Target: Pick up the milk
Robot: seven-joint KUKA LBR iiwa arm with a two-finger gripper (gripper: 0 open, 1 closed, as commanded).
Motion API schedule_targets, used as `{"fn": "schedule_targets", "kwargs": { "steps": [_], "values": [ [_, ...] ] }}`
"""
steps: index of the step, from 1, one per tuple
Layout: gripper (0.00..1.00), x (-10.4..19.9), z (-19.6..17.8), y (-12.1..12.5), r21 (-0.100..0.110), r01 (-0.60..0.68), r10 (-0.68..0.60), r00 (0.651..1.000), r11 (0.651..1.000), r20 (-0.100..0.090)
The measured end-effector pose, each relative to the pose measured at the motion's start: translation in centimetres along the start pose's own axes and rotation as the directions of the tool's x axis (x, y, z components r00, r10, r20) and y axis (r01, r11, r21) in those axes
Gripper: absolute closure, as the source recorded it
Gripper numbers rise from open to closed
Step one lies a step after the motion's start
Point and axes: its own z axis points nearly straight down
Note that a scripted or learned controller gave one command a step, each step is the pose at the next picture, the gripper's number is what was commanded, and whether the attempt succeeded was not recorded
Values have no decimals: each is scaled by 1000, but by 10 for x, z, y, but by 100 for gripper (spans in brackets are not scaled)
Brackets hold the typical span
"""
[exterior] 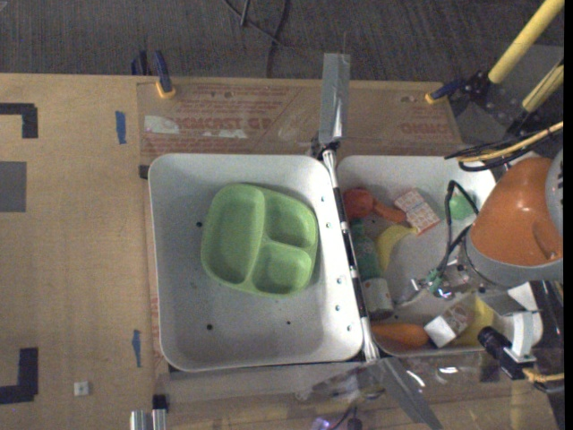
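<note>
Overhead view of the bench: your arm [519,218], grey with its orange band, hangs over the right bin [407,170]; its wrist hides the gripper, so you cannot tell its state. The milk [417,210], a small patterned carton, lies near the bin's far wall beside a carrot [388,211], apart from the arm. The left bin [170,267] holds a green divided plate [261,238]

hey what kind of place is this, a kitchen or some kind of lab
Most likely a robotics lab bench, not a kitchen: two white bins clamped on a cardboard-covered bench, a green divided plate in the left bin, toy food in the right, and a cabled robot arm.
</note>
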Motion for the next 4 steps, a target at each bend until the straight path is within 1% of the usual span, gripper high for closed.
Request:
{"fn": "schedule_targets", "kwargs": {
  "steps": [1,2,3,4],
  "values": [
    [0,42,-94,9,4,-17,17,1000,1000,-1],
    [0,-15,-23,-5,5,204,-204,979,979,-4],
    [0,12,2,3,-2,-117,117,993,993,4],
    [0,-51,-51,37,5,-528,528,849,849,3]
  ]
}}
